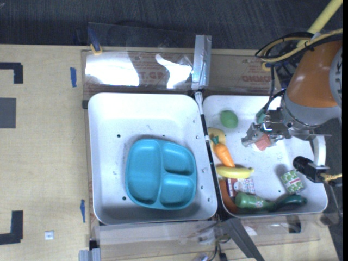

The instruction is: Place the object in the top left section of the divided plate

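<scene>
A blue divided plate lies in the left bin, with one long section on its left and two smaller sections on its right. My gripper hangs over the upper middle of the right bin. A small salmon-red object shows directly under the gripper's tip, partly covered by it. I cannot make out whether that object is held or lying on the bin floor.
The right bin also holds a green ball, a carrot, a banana, a red-and-white packet, a green bottle-like toy, a dark green vegetable and a green-white can. A ridge divides the bins.
</scene>
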`<state>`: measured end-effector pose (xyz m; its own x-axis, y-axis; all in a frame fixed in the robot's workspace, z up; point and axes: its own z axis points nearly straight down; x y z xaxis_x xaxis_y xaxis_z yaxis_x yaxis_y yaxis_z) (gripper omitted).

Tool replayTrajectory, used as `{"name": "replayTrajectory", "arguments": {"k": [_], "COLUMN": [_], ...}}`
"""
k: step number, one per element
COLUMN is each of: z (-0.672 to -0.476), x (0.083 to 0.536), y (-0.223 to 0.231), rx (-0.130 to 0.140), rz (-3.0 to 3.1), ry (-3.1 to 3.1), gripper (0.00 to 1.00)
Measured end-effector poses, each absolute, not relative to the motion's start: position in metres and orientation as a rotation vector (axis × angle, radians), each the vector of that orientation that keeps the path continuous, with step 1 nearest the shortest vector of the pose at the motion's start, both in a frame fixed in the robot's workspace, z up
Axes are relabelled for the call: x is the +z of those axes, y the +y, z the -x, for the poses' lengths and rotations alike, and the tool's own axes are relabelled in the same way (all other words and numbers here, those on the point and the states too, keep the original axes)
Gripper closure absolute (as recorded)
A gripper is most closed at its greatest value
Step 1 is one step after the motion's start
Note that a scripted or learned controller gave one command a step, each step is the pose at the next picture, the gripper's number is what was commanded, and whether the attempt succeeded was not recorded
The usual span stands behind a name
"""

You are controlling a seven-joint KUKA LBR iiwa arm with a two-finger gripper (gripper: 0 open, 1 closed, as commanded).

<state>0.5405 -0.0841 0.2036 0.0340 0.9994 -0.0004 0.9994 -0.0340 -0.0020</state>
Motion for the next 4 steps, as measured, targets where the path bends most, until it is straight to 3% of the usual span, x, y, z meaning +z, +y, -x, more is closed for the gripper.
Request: {"name": "replayTrajectory", "arguments": {"k": [1, 2, 3, 4], "z": [-0.516, -0.548, -0.547, -0.523], "x": [0.183, 0.186, 0.158, 0.107], "y": [-0.018, 0.050, 0.097, 0.108], "rx": [0.003, -0.001, 0.004, -0.042], "rz": [2.256, 2.031, 1.917, 2.284], "ry": [-2.181, -2.398, -2.484, -2.174], "gripper": [1.00, 1.00, 1.00, 1.00]}}
